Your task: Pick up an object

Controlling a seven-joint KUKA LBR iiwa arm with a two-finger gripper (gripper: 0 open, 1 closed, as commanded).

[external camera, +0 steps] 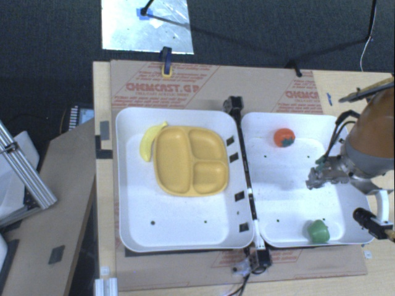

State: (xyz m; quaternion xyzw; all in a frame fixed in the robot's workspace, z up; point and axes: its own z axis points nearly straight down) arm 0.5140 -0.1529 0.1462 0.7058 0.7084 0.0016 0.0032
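My gripper (316,179) hangs low over the right shallow white bin (266,184), near its right side; whether it is open I cannot tell. A small round orange-red toy fruit (284,137) lies apart toward the far edge. A green rounded toy (318,230) sits near the front rim. Bare floor spreads leftward.

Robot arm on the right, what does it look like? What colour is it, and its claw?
The arm is chunky and rounded, grey with an orange-brown band on top. Thin dark cables loop down its side to the claw, a small grey metal piece that looks dull and knobbly. A black-and-white part sticks out below the arm.
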